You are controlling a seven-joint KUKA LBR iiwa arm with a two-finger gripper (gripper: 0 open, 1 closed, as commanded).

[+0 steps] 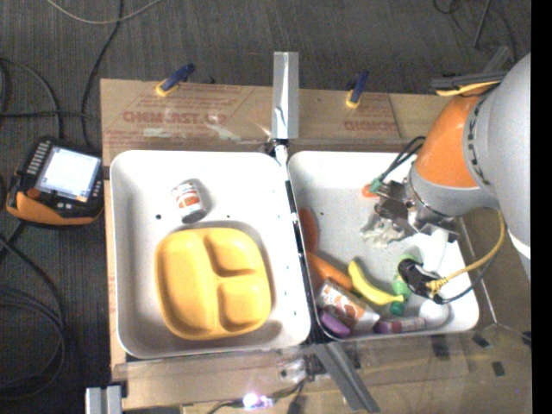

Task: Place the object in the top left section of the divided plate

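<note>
Meanwhile, right of the yellow divided plastic plate (pixel 214 280), the gripper (pixel 382 225) hovered near a yellow banana (pixel 371 285); its grip state was unclear.

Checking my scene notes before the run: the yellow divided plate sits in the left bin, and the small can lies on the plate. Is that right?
Not quite. The camera view shows the small can lying on the left bin's floor, just beyond the yellow divided plate, not on it. The plate is indeed in the left bin.

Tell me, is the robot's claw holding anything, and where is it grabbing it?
It cannot be told: the gripper hangs over the right bin, too blurred to show.
</note>
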